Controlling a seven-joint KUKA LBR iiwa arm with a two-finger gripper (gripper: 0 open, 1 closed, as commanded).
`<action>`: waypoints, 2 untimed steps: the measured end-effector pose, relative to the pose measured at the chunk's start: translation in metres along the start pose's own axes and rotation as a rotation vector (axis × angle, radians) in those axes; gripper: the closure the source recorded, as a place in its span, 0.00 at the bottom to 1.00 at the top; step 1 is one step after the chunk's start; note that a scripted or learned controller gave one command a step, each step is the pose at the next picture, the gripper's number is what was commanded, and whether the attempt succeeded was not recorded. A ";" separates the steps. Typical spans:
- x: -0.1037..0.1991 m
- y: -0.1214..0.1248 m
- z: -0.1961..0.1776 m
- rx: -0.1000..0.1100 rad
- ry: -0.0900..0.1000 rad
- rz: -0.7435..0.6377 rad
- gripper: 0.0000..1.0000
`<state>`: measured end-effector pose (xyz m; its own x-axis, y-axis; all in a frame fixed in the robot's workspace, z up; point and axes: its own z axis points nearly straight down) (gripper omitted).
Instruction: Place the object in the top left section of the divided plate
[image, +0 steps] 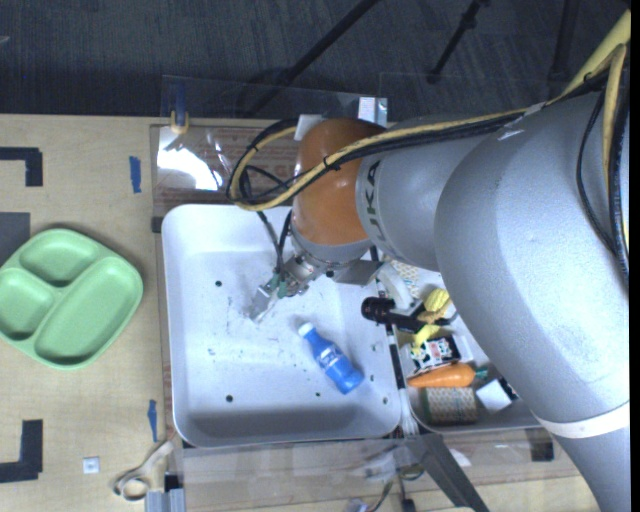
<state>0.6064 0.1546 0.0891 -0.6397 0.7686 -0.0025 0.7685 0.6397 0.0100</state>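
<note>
Jaws' state impossible to tell; gripper low over left white bin. Blue bottle lying at four o'clock, nearby. Green divided plate well off at nine o'clock.

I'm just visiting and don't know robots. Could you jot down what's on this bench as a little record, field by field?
arm: grey with orange band, reaching in from the right over the left bin
gripper: low over the left bin's floor, apart from the bottle
left bin: white, holds a blue bottle lying on its side
right bin: several small things, among them a carrot and a banana
divided plate: green, three sections, on the bench left of the bins
</note>
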 end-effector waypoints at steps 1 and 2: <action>-0.044 0.015 0.002 0.004 -0.002 0.421 0.00; -0.006 0.058 0.002 0.004 -0.001 0.724 0.00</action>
<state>0.6552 0.1872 0.0877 0.0302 0.9995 0.0021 0.9995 -0.0302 0.0057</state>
